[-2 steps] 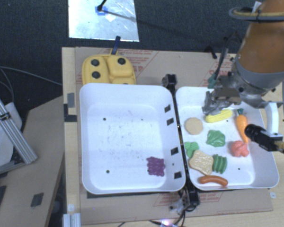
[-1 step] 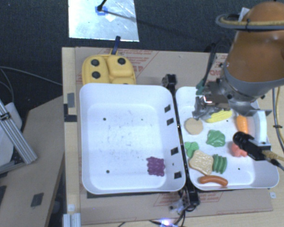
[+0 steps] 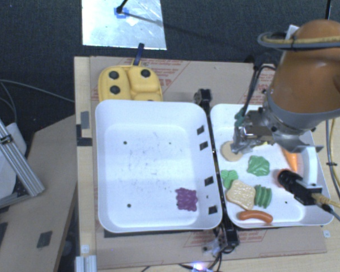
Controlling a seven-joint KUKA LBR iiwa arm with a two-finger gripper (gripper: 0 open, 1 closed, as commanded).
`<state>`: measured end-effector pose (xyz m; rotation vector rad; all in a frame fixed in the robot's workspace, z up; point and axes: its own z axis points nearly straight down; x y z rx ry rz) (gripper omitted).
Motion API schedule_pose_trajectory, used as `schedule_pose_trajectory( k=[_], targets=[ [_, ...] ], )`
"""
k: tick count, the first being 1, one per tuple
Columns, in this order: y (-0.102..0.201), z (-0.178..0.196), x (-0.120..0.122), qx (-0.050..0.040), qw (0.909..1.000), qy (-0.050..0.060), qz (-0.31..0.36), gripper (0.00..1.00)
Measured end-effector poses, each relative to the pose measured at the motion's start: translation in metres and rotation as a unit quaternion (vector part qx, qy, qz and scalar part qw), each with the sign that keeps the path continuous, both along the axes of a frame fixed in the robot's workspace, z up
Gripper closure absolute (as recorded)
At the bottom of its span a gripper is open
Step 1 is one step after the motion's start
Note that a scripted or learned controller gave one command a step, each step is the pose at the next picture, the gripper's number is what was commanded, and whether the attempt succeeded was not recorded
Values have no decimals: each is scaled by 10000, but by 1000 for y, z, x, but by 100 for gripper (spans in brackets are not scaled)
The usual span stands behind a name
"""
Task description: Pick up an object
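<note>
My gripper (image 3: 242, 144) hangs low over the left part of the right bin (image 3: 314, 220), just above a beige round disc (image 3: 230, 152) and partly covering it. Several toy foods lie in that bin: a green leafy piece (image 3: 258, 165), a smaller green piece (image 3: 228, 177), a beige toast slice (image 3: 241, 195), green beans (image 3: 263, 196), a red sausage (image 3: 255, 216) and an orange carrot (image 3: 292, 161), which the arm partly covers. A purple grape bunch (image 3: 186, 199) lies in the left bin (image 3: 110, 152), near its front right corner.
A yellow moulded block (image 3: 130, 84) rests on the bench behind the left bin. The raised rims of the two bins meet at a divider (image 3: 211, 157) with black clips. A silver sheet (image 3: 123, 15) lies on the dark floor beyond.
</note>
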<state>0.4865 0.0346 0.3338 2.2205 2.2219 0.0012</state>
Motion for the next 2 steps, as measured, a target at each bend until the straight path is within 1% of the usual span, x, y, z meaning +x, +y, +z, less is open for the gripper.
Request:
schedule_pose_trajectory(
  k=[1,2],
  targets=[
    [105,24,-1,19,10000,-11,73,100],
    [99,34,1,8,10000,-17,27,100]
  ],
)
